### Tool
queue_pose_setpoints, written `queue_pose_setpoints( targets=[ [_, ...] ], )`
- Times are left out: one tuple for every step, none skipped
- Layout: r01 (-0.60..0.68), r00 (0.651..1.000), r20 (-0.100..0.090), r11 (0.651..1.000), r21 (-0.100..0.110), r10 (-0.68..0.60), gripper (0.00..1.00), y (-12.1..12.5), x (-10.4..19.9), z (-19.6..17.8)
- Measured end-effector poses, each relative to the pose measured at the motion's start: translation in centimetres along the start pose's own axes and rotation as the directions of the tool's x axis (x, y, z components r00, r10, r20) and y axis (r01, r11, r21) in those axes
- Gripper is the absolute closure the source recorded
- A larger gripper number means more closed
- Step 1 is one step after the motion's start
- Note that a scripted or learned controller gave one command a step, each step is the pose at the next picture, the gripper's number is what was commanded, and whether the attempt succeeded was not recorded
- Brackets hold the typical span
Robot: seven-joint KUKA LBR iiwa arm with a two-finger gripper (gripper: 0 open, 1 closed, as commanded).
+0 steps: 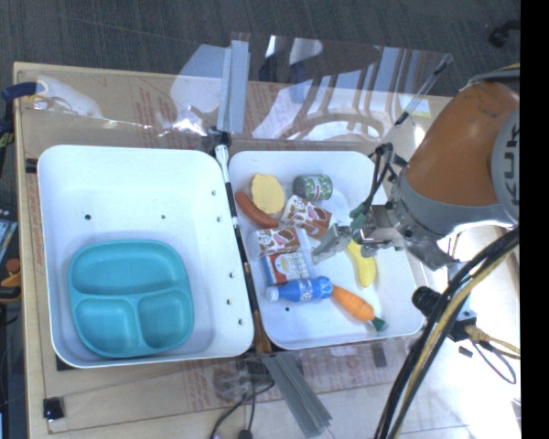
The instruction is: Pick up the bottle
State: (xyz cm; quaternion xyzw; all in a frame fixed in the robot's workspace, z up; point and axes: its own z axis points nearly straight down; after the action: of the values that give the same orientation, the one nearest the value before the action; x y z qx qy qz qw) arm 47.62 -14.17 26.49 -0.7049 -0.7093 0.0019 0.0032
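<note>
I see the bottle (300, 290), blue with a white cap end, lying on its side in the near part of the right bin (384, 167), its cap pointing left. An orange carrot (355, 304) lies just beside it on the right, angled toward the near right corner. Just beyond the bottle sit two small printed packets (285, 256), one red-and-white and one paler, and another packet (307, 216) lies farther back. At the far left of this bin a yellow lemon-shaped piece (267, 191) rests against a reddish sausage (256, 211), and a dark green can (312, 187) lies to their right. A yellow banana-like piece (364, 268) lies near the right side.

My tool (334, 242) reaches in from the right over the middle of the right bin, beyond the bottle and apart from it; nothing sits between its fingers, which look slightly spread, though the metal parts blur together. The orange band of the arm (462, 154) looms over the right edge.

The left bin (119, 167) holds a teal divided tray (132, 296) toward its near side. Both bins rest on the table (101, 108).
</note>
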Motion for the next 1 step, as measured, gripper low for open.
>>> queue_pose_setpoints(
  targets=[
    [-0.168,0.986,0.001,0.986,-0.004,0.168,0.0,0.07,3.33,15.51]
  ],
)
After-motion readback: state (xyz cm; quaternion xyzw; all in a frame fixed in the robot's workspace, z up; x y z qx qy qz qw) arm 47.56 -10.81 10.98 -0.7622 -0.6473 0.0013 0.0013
